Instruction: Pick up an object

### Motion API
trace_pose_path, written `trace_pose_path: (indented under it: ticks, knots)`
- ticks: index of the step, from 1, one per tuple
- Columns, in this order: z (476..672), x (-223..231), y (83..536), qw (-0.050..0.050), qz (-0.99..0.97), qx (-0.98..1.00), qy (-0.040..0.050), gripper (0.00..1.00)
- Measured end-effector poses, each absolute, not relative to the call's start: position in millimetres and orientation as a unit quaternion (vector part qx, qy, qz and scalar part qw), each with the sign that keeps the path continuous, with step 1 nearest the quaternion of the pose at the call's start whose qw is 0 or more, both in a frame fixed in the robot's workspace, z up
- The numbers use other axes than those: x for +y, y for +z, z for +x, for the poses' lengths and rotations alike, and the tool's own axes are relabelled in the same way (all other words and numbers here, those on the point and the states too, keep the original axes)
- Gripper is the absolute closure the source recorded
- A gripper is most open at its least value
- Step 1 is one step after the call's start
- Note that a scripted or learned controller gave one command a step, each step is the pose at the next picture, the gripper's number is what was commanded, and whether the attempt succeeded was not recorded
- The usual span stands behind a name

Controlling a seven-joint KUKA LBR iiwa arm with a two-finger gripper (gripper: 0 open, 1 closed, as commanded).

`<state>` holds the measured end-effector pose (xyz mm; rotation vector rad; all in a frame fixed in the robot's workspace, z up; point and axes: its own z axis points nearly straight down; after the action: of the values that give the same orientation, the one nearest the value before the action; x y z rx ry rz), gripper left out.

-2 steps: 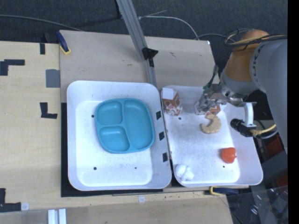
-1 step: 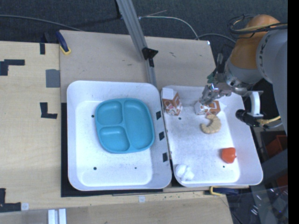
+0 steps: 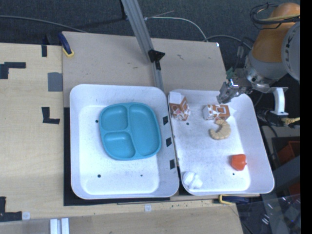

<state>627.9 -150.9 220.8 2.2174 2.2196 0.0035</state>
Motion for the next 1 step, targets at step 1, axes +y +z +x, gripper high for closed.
trace_pose_path:
  ticks: [1]
  knots:
    - [628.6, -150.6, 246.8, 0.001, 0.707, 0.708, 0.0006, 1.0]
